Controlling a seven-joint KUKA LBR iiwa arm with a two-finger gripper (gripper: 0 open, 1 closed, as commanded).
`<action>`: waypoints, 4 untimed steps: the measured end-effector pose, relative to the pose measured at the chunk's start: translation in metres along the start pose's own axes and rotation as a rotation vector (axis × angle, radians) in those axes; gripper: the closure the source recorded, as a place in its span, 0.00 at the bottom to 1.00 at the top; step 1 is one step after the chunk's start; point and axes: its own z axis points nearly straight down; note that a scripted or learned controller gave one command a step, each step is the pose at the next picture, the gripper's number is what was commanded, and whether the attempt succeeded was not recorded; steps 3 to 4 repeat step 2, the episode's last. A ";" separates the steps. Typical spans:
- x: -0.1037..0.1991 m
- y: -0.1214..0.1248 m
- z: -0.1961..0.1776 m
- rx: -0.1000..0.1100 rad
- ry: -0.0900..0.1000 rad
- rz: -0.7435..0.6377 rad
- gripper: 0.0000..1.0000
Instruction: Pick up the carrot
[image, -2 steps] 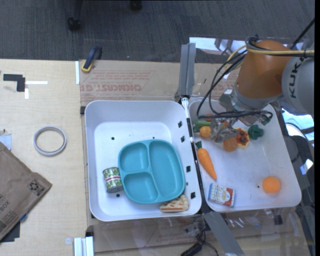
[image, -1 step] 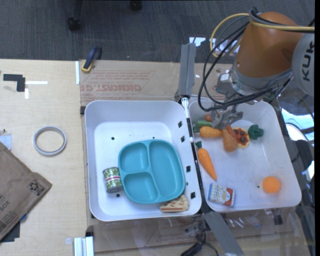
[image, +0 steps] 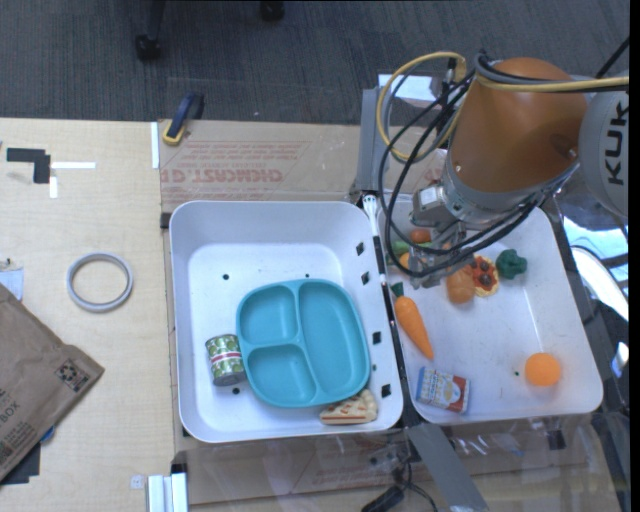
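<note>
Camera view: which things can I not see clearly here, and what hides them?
- Gripper: the arm's orange band covers most of it from above, so its state is unreadable.
- Small green and orange pieces by the gripper: half hidden behind cables, too small to name.
- Small box near the carrot: print too small to read.
- Can: partly tucked beside the blue plate.

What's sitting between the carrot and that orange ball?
Just bare white bin floor between the carrot and the orange ball, in the camera view.
</note>
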 end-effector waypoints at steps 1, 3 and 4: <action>-0.025 0.089 -0.001 0.002 0.002 -0.205 1.00; -0.003 0.119 -0.031 -0.001 0.000 -0.427 1.00; -0.003 0.119 -0.031 -0.001 0.000 -0.427 1.00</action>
